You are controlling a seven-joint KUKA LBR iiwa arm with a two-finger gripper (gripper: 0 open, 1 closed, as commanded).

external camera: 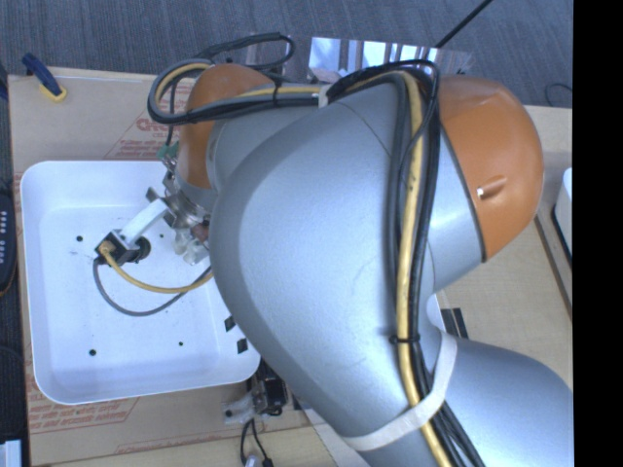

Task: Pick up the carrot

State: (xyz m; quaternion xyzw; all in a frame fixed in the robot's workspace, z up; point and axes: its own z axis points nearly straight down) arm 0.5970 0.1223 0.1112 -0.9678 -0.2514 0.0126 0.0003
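My gripper point(185, 230) hangs low over the right side of the left white bin point(58, 339), beneath the orange wrist band point(209, 115). A small orange-brown patch point(201, 228) shows right by the gripper body; I cannot tell whether it is the carrot. The grey arm point(331, 261) hides the right part of this bin and whatever lies under it.
A yellow cable point(161, 285) and a grey cable point(131, 309) loop from the gripper over the bin floor, joining at a black connector point(122, 250). A blue-and-yellow clamp point(44, 76) lies on the cardboard at the far left. The arm covers the bench's right half.
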